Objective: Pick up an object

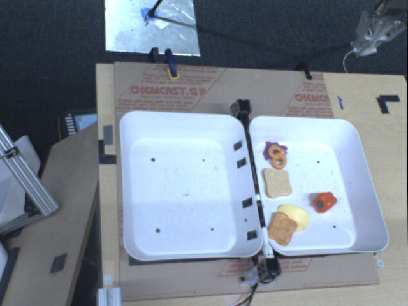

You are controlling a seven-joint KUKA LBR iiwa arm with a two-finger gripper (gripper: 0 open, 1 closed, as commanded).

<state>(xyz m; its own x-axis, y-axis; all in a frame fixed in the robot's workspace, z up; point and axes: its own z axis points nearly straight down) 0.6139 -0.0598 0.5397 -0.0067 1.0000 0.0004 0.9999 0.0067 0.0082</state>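
Red "CHEMCAST GP" lettering [168,89] marks the brown tabletop sheet [210,85]; the gripper [376,30] hangs upper right, state unreadable.

- Gripper [376,32] seen in the upper right corner of the frame, pale grey and partly see-through against the dark floor.
- Raised well above the bench, beyond the far right corner of the board.
- Tilted, lower end pointing down and to the left of the frame.
- Cut off by the top and right edges, so little of the wrist visible above it.
- Too small and blurred for more detail.
- Nothing seen held.
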